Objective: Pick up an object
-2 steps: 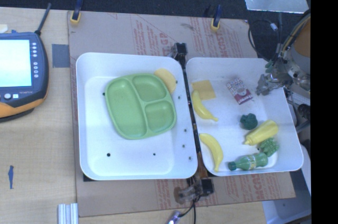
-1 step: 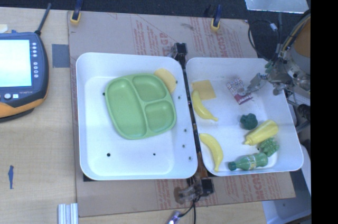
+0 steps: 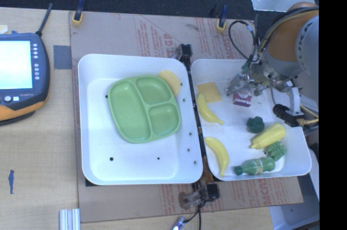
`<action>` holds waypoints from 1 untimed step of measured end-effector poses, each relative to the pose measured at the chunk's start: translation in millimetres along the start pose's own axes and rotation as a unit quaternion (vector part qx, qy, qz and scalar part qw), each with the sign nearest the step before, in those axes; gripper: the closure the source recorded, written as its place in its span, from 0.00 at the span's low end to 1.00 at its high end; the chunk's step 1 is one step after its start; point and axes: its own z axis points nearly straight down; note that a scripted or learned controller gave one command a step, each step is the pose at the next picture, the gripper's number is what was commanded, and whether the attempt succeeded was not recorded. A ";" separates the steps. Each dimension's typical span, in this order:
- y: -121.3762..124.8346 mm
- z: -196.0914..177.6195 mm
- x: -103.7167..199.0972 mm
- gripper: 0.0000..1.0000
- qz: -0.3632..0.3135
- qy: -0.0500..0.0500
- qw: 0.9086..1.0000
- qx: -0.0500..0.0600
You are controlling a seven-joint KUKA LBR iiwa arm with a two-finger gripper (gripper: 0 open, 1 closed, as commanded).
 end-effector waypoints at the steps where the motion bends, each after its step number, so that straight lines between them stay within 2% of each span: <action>1: 0.6 -11.3 -1.1 1.00 -0.001 -0.001 1.000 0.000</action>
